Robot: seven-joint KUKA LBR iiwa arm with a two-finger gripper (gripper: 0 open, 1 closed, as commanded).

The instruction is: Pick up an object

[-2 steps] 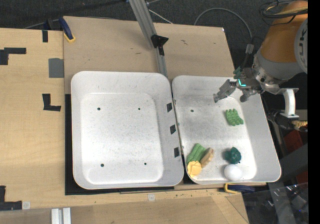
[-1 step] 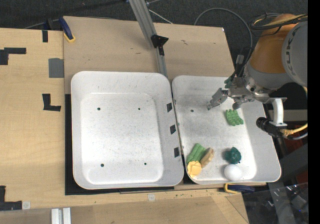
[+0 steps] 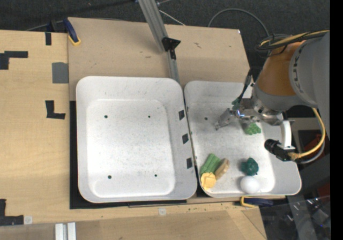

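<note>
My gripper point(image 3: 237, 121) hangs low over the upper middle of the right bin point(image 3: 214, 94). It is open, with one grey finger point(image 3: 222, 122) splayed out to the left. A small light green object point(image 3: 252, 128) lies right beside the gripper's right side, and I cannot tell whether they touch. Nothing sits between the fingers. Near the bin's front edge lie a yellow and green corn toy point(image 3: 212, 171), a dark green lump point(image 3: 249, 166) and a white ball point(image 3: 249, 184).
The left bin point(image 3: 128, 137) stands next to the right one, split from it by a ridge with black clips point(image 3: 185, 138). A slanted metal pole point(image 3: 155, 14) crosses the back of the bench. A black and yellow cable point(image 3: 281, 150) hangs by the wrist.
</note>
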